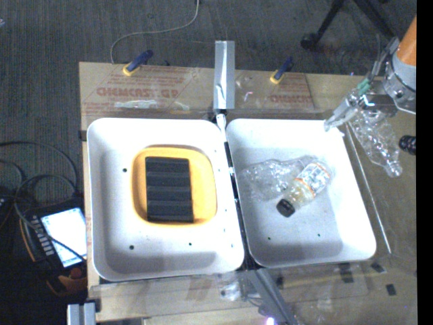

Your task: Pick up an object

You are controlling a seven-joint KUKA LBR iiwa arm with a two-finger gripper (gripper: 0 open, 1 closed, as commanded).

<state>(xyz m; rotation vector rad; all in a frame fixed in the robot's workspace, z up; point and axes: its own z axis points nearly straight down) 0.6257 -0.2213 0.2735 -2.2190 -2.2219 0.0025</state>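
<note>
While our hand (352, 110) is hovering beyond the right bin's (352, 239) far corner, its grip is escaping us; the bottle (306, 183) is lying inside.

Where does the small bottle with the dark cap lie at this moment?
The bottle lies on its side in the right bin, near its middle, touching crumpled clear plastic on its left.

Bins (101, 202) white. Tray (174, 185) yellow, black ribbed insert. Bottle (304, 185) clear, black cap, white-orange label. Clamps (137, 61) blue-yellow. Bench (155, 90) brown.
</note>
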